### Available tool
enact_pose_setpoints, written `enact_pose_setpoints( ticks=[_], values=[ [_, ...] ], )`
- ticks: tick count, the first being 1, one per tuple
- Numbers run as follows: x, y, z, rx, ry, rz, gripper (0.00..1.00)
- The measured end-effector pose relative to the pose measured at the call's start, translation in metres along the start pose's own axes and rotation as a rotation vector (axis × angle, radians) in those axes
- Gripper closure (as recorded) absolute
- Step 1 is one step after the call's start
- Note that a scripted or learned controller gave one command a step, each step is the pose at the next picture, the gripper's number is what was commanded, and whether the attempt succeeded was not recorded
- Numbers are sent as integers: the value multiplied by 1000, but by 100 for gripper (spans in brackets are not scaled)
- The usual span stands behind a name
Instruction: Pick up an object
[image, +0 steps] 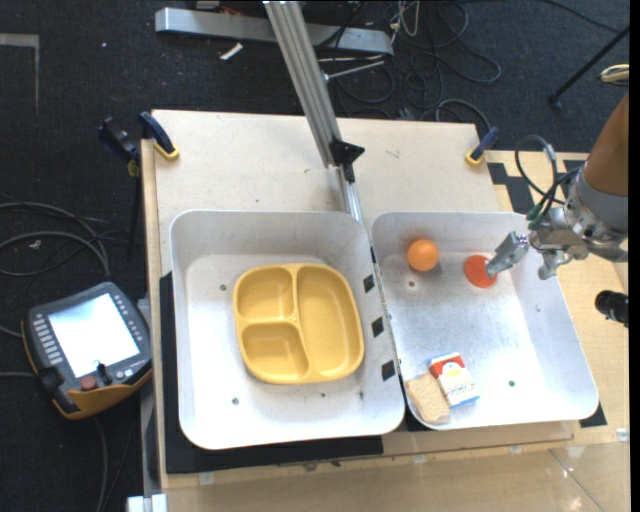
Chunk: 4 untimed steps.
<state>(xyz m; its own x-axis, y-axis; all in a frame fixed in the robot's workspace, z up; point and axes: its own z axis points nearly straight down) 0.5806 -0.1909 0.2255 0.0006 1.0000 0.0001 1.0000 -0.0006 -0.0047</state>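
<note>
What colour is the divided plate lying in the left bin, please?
Yellow: the divided plate shows plainly in the camera view, lying in the left bin.

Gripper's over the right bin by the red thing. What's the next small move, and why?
Probably ease the gripper left and down onto the red object. It hangs at that object's right edge, nothing is between the jaws, and the orange ball lies further left.

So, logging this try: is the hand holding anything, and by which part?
Nothing held. The hand hangs open beside the red object, fingers around nothing.
</note>
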Motion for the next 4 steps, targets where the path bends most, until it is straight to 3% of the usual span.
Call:
enact_pose_setpoints(
  ticks=[2,3,4],
  values=[
    [-7,-4,100,0,1,-1,0],
    [-7,-3,87,-6,-1,-1,100],
    [-15,-5,39,-10,-3,0,100]
  ],
)
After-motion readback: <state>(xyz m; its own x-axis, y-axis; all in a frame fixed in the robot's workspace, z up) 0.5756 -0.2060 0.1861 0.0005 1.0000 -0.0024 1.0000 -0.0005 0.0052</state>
